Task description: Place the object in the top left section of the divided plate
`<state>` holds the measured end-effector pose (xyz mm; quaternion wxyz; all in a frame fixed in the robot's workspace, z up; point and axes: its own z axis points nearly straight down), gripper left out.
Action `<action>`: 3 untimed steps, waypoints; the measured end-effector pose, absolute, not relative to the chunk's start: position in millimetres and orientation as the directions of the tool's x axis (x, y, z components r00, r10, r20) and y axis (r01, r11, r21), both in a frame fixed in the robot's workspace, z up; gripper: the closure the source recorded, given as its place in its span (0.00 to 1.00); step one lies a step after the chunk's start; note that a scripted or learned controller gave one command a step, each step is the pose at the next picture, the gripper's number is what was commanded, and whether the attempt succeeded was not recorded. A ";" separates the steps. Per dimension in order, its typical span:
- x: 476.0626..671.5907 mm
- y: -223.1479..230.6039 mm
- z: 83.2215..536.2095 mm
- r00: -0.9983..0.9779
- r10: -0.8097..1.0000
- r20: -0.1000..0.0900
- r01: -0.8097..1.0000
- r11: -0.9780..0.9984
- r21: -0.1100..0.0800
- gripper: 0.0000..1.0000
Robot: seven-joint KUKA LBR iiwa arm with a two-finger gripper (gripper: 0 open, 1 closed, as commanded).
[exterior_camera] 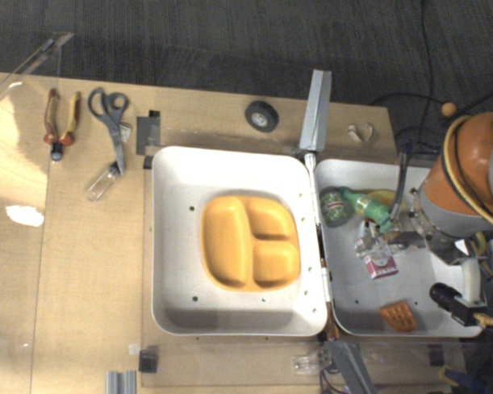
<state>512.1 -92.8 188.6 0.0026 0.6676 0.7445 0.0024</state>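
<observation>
A yellow divided plate (249, 241) is lying in the middle of the left bin (177, 230), with one long section along its left side and two smaller sections on its right. All three sections are showing bare yellow.

The arm (473, 172) is reaching in over the right bin (348, 305) from the bench's right edge, its orange band sitting above that bin's far right corner. The jaws (384, 237) are hanging low over the middle of the right bin, and whether they are open or closed cannot be told, as the metal parts there are blurring together with the clutter beneath.

Several things are lying in the right bin. A green bottle (351, 204) is resting on its side near the bin's far left corner, beside the wall shared with the left bin. A small purple packet (382, 268) is lying just under and slightly nearer than the jaws, seemingly touching or almost touching them. An orange ridged piece (398, 316) is lying near the bin's near edge, well apart from the jaws.

On the bench's far left part, scissors (112, 123) and red-handled pliers (59, 121) are lying side by side, and a roll of black tape (261, 115) is sitting beyond the left bin.
</observation>
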 end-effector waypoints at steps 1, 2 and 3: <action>572.1 0.4 184.8 -0.136 0.991 0.000 0.991 0.136 0.004 1.00; 572.1 0.3 184.8 -0.137 0.991 0.000 0.991 0.137 0.004 0.00; 572.2 0.3 184.8 -0.137 0.991 0.000 0.991 0.137 0.004 0.00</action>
